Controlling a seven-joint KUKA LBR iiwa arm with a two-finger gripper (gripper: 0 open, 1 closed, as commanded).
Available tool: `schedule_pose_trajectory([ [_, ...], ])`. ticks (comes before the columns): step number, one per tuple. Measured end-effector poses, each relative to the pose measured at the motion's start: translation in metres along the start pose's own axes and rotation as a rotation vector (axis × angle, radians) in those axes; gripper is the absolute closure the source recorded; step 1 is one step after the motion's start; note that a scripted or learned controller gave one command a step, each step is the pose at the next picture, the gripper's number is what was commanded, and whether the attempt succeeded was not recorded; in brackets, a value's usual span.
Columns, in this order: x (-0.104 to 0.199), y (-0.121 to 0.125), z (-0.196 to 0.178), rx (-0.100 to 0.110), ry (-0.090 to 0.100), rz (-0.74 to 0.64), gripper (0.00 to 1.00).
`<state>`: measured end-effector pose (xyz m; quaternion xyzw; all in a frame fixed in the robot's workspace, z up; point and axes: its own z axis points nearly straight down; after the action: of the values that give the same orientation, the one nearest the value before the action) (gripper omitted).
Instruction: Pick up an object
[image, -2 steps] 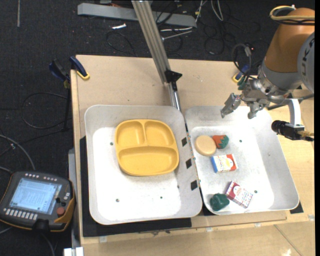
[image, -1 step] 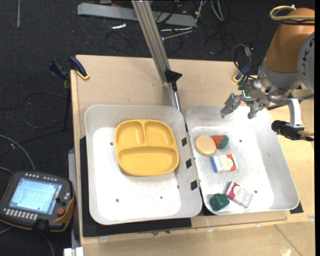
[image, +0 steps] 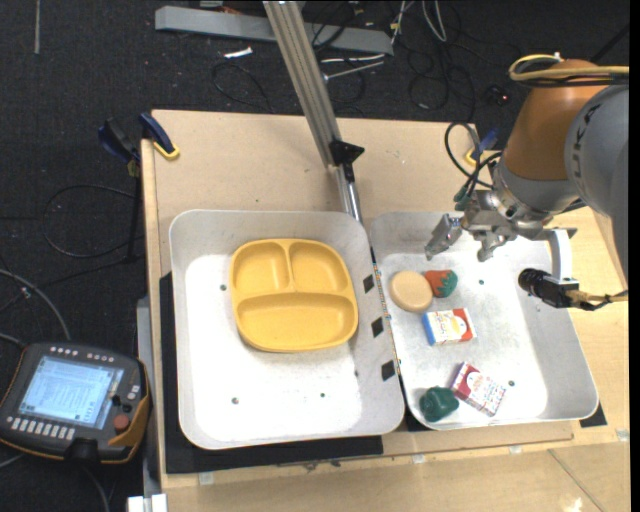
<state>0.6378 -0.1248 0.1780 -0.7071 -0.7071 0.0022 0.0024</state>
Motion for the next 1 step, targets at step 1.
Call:
schedule_pose_trajectory([
  [1, 0.0012, -0.0087, 0.0614, 0.001, 0.0, 0.001, 0.0],
])
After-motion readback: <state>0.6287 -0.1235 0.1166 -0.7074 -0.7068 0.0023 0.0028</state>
